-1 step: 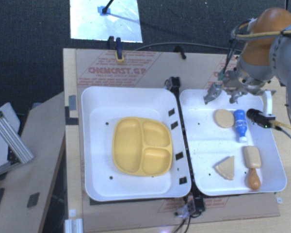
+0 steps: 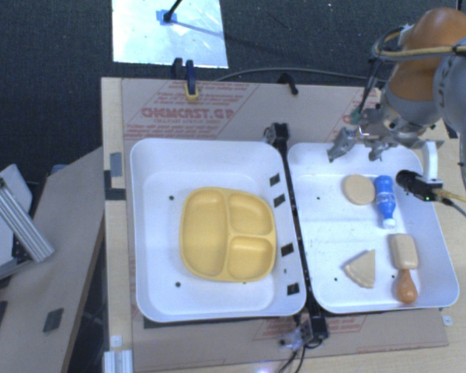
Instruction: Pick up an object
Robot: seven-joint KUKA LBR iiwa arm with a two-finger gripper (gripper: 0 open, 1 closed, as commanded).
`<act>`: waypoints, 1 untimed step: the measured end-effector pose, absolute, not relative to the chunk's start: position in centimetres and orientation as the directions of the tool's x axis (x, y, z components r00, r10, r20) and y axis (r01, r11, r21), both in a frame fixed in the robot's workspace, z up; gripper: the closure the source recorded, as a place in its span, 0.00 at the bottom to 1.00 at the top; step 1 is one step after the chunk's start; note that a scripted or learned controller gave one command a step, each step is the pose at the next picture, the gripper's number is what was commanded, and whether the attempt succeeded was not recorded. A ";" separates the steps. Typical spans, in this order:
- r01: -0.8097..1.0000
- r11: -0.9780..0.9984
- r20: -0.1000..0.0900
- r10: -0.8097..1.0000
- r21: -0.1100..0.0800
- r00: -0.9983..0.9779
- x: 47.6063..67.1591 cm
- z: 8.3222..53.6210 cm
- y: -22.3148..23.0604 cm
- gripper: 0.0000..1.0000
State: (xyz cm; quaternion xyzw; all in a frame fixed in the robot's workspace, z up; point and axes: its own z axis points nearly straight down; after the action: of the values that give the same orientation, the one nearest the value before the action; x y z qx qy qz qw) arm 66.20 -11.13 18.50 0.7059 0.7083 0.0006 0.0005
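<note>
Fingers [image 2: 357, 142] spread open and empty above the right bin's [image 2: 326, 286] far edge, the pick not yet begun.

On the desk [image 2: 140, 107], the left bin [image 2: 151, 208] holds a yellow divided plate [image 2: 227, 234]; the right holds a blue bottle [image 2: 384, 200], a tan round disc [image 2: 359, 189], a brown-handled brush [image 2: 404, 264] and a tan wedge [image 2: 362, 269]. Next, judging by position: descend onto the near disc.

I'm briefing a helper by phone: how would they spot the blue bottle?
Look in the right bin, at its upper right part. The blue bottle lies there beside a round tan disc. It is the one blue thing; everything near it is tan.
</note>
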 end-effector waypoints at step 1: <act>1.000 0.001 -0.001 1.000 -0.001 -0.001 66.3 13.2 -12.1 0.00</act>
State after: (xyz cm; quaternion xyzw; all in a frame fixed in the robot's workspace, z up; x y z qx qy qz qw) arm 66.32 -12.10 13.23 0.7067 0.7076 -0.0005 0.0000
